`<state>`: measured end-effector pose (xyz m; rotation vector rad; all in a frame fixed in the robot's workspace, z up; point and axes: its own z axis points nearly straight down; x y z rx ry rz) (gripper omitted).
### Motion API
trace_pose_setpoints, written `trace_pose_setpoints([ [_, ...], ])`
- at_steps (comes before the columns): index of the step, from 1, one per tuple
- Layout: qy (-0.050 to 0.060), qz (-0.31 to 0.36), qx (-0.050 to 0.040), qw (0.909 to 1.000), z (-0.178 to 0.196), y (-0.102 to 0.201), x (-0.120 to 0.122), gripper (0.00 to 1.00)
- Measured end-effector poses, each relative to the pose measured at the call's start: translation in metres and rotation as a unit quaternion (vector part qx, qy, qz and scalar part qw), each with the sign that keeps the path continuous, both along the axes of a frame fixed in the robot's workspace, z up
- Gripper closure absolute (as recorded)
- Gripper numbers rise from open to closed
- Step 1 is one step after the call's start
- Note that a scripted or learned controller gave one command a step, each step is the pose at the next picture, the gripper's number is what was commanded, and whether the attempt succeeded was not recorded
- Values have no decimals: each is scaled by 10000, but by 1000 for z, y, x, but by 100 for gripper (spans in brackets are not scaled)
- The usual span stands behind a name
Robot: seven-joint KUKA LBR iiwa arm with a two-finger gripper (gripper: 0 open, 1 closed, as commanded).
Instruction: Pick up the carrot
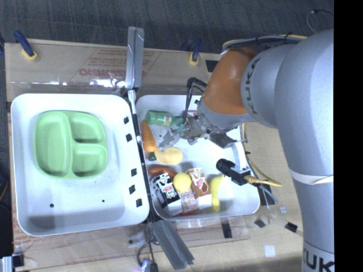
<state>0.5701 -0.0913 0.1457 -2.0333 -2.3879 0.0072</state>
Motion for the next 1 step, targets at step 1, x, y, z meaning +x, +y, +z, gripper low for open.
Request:
trace_pose_setpoints([
  [1, -8, -2324, -12, 9726, -57, -14, 33, 0],
])
